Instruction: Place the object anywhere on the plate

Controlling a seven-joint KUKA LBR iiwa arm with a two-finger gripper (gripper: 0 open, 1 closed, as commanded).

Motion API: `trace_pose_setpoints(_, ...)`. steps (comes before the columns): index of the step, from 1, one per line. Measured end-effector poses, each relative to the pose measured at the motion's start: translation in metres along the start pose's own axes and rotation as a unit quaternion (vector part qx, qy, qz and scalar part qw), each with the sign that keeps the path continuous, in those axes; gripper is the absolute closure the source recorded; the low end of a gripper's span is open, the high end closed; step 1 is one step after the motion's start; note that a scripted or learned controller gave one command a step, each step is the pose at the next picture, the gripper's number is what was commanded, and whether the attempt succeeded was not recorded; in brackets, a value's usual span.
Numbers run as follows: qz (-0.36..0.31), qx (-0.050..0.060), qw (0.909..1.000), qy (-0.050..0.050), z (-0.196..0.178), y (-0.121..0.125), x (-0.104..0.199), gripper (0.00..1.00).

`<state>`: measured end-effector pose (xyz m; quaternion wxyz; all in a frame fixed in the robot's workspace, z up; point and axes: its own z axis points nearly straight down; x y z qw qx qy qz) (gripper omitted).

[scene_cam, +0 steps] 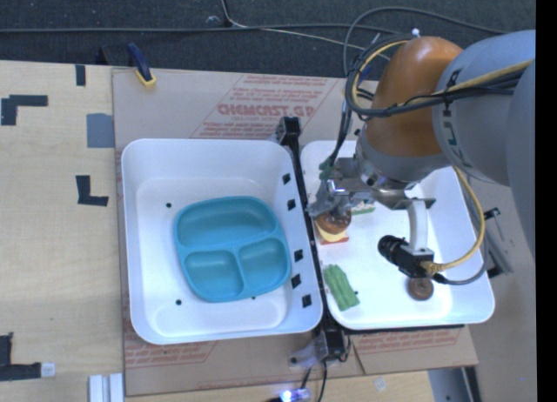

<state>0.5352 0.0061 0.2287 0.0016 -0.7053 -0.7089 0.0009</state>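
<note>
Hanging over the right bin [463, 306], the gripper [334, 207] is seen at that bin's nine o'clock side, close to the left wall. Whether it is parted or closed cannot be told, since the wrist and its fittings cover it from above. Directly beneath it, touching or nearly touching its tip, lies the object [333, 229]: a small rounded piece, brown on top, pale yellow in the middle, with a red edge at the bottom. A grip on it cannot be confirmed.

At six o'clock from the object, well apart from it, a green ridged piece [341, 287] is laid on the bin floor, tilted slightly. At four o'clock from the object, a small brown disc [421, 288] is seen near the bin's lower middle.

The plate [231, 248] is set in the left bin [152, 174], at nine o'clock from the object. It is teal blue, with rounded corners and three compartments: one wide at twelve o'clock, two smaller at six o'clock. Between object and plate the two bin walls meet, and black clips [296, 209] are fixed along that joint.

The orange band [409, 104] of the arm is seen at twelve o'clock over the right bin. Both bins are rested on a cardboard sheet [252, 104].
</note>
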Motion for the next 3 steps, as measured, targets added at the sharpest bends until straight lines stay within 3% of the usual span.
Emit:
trace_pose_setpoints(2,0.000,0.000,1.0000,0.000,0.002,-0.022,0.091,1.00)
trace_pose_setpoints(3,0.001,-0.001,1.0000,-0.001,0.002,-0.021,0.089,0.00)
